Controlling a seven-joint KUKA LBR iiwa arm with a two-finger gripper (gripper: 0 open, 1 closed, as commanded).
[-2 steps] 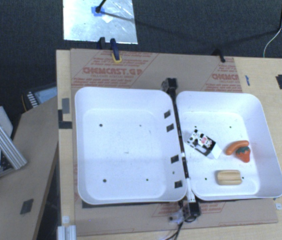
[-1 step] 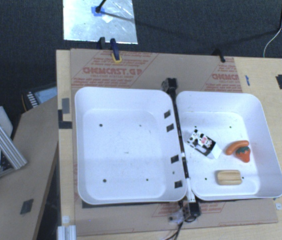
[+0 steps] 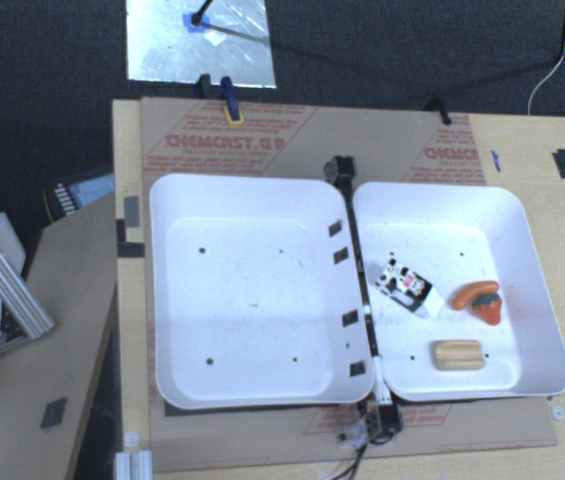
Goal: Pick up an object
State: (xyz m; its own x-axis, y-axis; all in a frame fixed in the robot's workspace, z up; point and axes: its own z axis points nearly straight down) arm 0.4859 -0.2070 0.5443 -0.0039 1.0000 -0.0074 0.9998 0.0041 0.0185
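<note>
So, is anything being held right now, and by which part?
Nothing is held: the black-and-white item, orange toy and tan block all lie loose in the right bin.
</note>
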